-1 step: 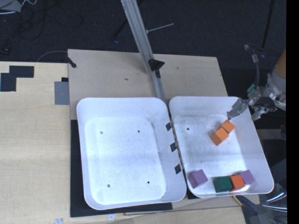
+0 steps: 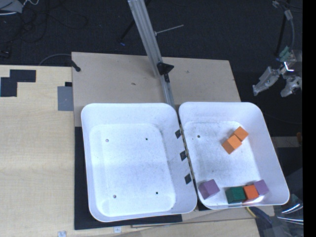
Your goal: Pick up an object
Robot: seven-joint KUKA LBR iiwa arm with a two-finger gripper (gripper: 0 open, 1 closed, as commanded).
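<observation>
1. I see two orange blocks [image 2: 235, 139] touching in the right bin [image 2: 217, 113], their row running diagonally toward its far right corner;
2. gripper [image 2: 276, 80] outside the bin; grip state unclear.

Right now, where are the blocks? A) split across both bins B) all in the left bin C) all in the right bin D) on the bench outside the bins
C: the two orange blocks, both purple blocks, the green block and the small orange block all lie inside the right bin.
</observation>
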